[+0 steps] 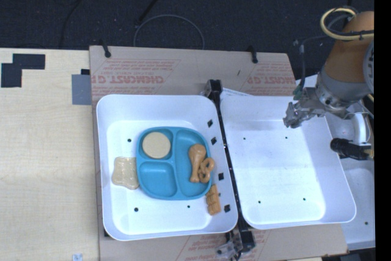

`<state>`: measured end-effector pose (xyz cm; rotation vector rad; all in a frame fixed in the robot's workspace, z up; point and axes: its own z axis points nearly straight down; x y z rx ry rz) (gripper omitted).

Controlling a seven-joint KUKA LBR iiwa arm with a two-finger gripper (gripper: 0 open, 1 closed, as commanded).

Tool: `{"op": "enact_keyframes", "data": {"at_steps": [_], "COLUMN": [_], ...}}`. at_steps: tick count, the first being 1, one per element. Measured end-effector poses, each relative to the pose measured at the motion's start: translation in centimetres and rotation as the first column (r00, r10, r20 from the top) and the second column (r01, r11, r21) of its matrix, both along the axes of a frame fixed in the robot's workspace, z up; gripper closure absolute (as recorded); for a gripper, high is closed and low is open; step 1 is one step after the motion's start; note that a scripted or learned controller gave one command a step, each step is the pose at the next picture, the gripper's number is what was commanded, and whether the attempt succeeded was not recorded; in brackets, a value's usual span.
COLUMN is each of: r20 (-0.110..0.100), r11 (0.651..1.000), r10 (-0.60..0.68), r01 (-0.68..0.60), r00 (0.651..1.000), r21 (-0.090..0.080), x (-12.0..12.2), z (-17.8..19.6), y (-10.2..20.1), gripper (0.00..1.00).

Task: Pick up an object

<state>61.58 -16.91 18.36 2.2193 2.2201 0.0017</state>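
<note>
Claw (293,117) over right bin (287,217), grip state unclear; blue tray (160,183), pastries in left bin (116,113).

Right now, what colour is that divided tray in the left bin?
Bright blue; the tray shows clearly in the camera view.

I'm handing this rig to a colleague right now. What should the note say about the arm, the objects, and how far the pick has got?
Gripper: above the right bin's upper right corner, holding nothing visible.
Objects: all in the left bin. Blue divided plate carries a round cracker and a pretzel piece; pale bread piece lies at its left, a small brown piece at its lower right.
Done: nothing picked.
Left: the whole pick.
</note>
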Motion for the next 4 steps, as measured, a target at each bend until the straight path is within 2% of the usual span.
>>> {"op": "enact_keyframes", "data": {"at_steps": [1,2,3,4], "r20": [0.001,-0.006,-0.004,-0.007], "r11": [1.0,1.0,1.0,1.0], "r10": [0.001,0.003,0.004,0.004], "r01": [-0.001,-0.003,-0.004,-0.004], "r00": [1.0,1.0,1.0,1.0], "r21": [0.0,0.003,0.003,0.003], "x": [0.1,-0.5,0.1,-0.2], "z": [5.3,4.4,5.3,4.3], "y": [-0.1,5.1,10.0,14.8], "gripper": [1.0,1.0,1.0,1.0]}}
